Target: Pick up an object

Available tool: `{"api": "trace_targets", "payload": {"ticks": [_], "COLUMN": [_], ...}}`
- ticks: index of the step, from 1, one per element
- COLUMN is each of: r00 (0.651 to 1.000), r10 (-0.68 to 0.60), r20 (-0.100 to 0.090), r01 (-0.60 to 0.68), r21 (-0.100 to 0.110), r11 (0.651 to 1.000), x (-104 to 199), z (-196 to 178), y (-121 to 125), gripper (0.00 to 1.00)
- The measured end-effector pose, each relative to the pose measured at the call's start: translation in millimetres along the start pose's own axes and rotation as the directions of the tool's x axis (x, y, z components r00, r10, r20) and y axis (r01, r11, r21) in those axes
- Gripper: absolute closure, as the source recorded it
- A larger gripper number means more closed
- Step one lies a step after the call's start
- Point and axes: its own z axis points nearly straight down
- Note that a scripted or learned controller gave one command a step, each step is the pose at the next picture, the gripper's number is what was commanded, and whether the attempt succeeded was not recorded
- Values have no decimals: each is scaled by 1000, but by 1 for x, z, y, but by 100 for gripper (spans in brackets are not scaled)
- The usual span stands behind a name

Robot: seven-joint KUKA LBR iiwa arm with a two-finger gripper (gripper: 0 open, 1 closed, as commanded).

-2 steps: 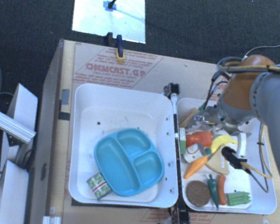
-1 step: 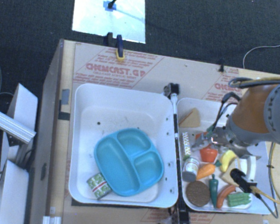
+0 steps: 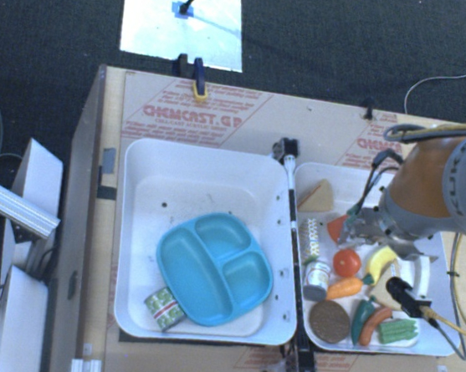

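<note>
Two bins — gripper (image 3: 361, 230) low over right bin (image 3: 302, 311) nr tomato (image 3: 347, 262); can't tell its state

Left bin (image 3: 145, 180): white, holding a light blue divided plate (image 3: 214, 267) and, at the plate's 7 o'clock, a green-and-white patterned packet (image 3: 163, 308). Right bin (image 3: 441, 348): white, with red tomato (image 3: 347, 262), yellow banana (image 3: 381, 261), orange carrot (image 3: 344, 288), brown disc (image 3: 329, 321), green corn (image 3: 399, 331). Arm (image 3: 436, 176): grey, orange band.
</note>
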Motion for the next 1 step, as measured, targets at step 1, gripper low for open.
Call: {"api": "trace_targets", "payload": {"ticks": [1], "r00": [1000], "r10": [0], "r20": [0], "r01": [0], "r21": [0], "r11": [1000], "x": [0], "z": [0], "y": [0], "gripper": [0]}}
